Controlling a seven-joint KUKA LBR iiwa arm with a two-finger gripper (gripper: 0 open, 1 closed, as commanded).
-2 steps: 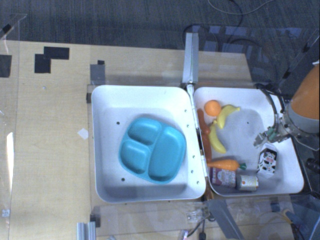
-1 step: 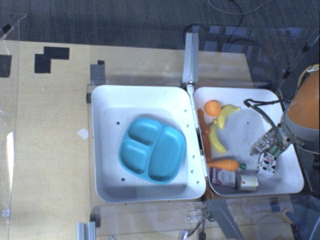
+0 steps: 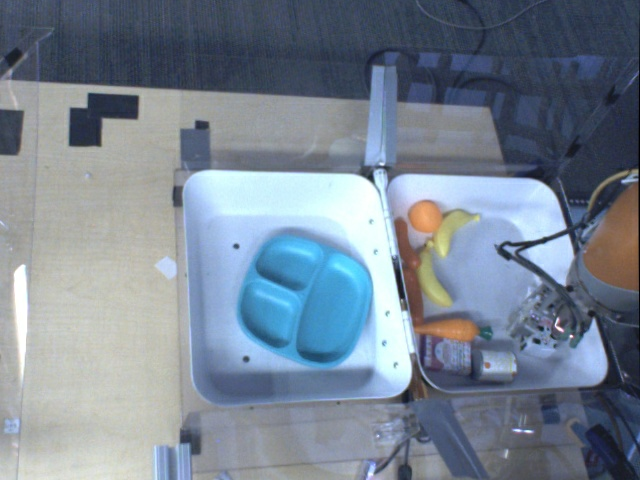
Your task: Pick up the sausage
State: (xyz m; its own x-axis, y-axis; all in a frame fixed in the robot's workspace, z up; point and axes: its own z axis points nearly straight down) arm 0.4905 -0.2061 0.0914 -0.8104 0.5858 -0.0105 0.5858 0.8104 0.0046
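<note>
The sausage (image 3: 407, 266) is a long reddish-brown stick lying along the left wall of the right bin (image 3: 520, 190), running from near the orange down toward the carrot. My gripper (image 3: 545, 320) hangs low over the right bin's near-right corner, well to the right of the sausage and apart from it. Its metal fingers point down toward the bin floor, and I see nothing between them. The arm's orange band (image 3: 610, 248) sits above it at the right edge.
In the right bin lie an orange (image 3: 425, 215), a banana (image 3: 440, 258), a carrot (image 3: 448, 329) and a can (image 3: 468, 358) on its side. The left bin (image 3: 220, 218) holds a blue divided plate (image 3: 305, 298). A black cable (image 3: 540, 240) crosses the right bin.
</note>
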